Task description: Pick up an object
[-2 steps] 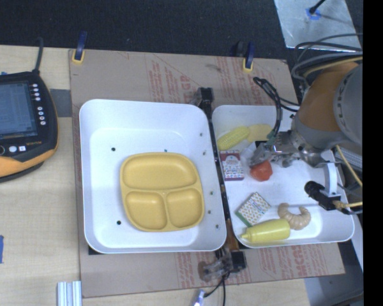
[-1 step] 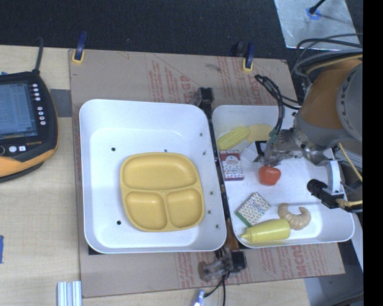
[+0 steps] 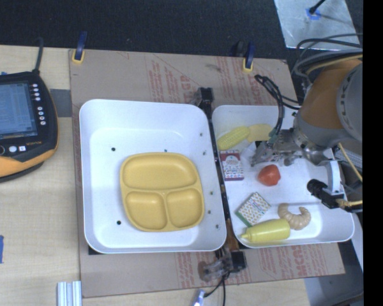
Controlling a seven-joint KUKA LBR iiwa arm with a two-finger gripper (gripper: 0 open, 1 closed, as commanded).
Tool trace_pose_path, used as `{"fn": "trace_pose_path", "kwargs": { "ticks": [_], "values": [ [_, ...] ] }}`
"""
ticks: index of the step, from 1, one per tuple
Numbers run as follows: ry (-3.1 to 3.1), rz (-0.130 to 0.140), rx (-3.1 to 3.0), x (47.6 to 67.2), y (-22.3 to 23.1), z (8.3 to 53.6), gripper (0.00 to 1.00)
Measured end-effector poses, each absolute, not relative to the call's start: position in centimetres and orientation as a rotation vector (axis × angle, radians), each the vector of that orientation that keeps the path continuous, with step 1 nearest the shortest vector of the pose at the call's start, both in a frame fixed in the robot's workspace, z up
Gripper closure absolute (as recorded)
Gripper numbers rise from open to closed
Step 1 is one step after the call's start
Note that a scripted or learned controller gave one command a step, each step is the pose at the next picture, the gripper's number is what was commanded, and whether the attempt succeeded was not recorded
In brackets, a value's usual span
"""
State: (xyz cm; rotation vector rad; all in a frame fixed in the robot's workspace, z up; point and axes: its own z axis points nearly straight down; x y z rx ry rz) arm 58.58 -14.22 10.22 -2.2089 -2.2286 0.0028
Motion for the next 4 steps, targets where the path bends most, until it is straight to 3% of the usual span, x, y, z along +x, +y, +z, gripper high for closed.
{"fn": "trace_pose_path", "kwargs": {
  "ticks": [1, 3, 4],
  "values": [
    [-2.218, 0.014, -2.205, 65.5, -14.4, 9.4, 0.0],
    [-2.218, 0.009, -2.203, 65.5, -17.2, 9.4, 0.0],
    [-2.217, 0.018, -2.213, 65.4, -14.2, 9.4, 0.0]
  ]
}}
